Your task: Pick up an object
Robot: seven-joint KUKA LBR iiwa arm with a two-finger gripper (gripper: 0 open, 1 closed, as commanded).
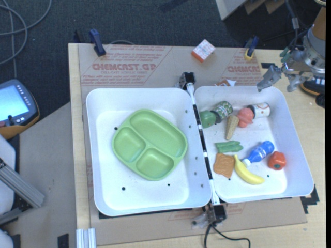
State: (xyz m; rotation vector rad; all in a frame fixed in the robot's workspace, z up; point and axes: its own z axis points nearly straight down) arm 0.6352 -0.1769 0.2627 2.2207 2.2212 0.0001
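Heaped low in the right bin (297,154), well below the end effector (282,79): banana (247,173), blue bottle (259,152), tomato (277,160). Hovering above the bin's far rim, prongs spread, gripping nothing, presumably staging for descent.

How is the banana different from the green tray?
The banana is yellow, thin and curved; the green tray is wide and flat, with three compartments. The banana is much smaller than the tray. The banana lies in the right bin beside other toy foods, while the tray lies alone in the left bin. Both rest flat inside a white bin.
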